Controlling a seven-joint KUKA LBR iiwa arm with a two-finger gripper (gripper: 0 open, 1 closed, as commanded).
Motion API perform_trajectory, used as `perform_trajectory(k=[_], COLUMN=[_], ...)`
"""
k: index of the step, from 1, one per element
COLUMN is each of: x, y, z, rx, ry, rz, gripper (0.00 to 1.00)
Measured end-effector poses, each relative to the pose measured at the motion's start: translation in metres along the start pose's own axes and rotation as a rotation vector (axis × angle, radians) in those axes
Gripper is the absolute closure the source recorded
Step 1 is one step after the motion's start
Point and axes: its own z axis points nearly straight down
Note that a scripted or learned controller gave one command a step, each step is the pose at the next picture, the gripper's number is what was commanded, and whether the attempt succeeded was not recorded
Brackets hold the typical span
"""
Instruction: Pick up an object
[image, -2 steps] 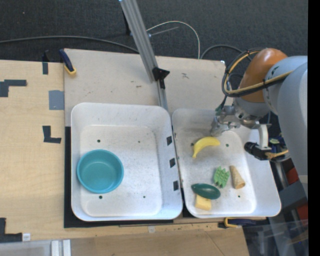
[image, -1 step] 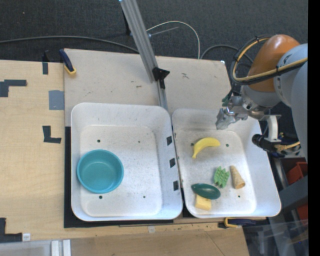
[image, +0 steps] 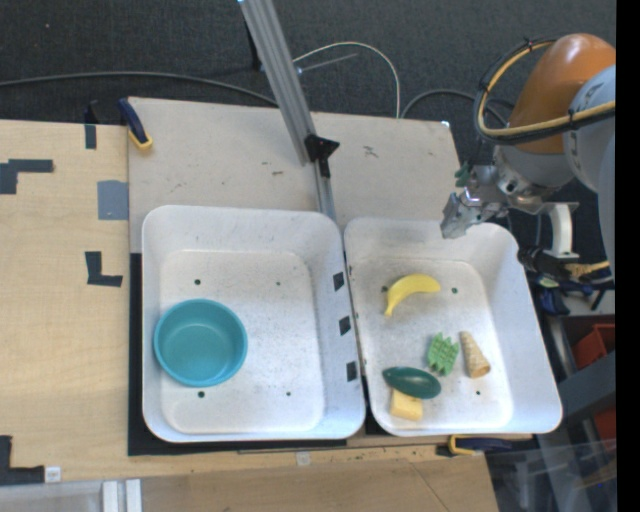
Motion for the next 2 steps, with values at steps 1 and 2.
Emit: perform_trajectory(k=[1,2], x=[0.000,0.054], y=[0.002,-0.010], z=[-0.054,-0.059], rx=[-0.001,0.006], ry=[0.000,0.003], rz=[0.000,-0.004], gripper=[1.00,1.00])
